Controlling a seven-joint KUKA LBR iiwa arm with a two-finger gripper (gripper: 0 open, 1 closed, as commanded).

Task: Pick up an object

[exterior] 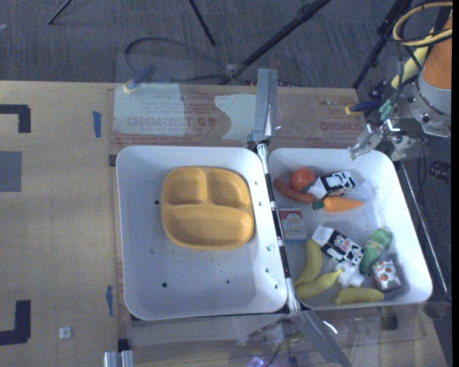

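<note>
Bananas [323,276] at right bin's [410,236] near edge look light, smooth toy plastic, best pinched across the narrow mid-body; tool [379,140] hangs over the far rim, openness unclear, nothing visibly held

Arm [435,86] enters at upper right: an orange band w/ a pale grey, rounded segment under it. Yellow cable [418,20] loops above the band, w/ thin dark cables running alongside. Below the grey part sits a cluttered wrist block, silver-grey metal w/ small blue and green bits on its left side. Gripper [379,142] is light metallic grey, thin angular pieces. Screws and markings too small to tell.
</note>
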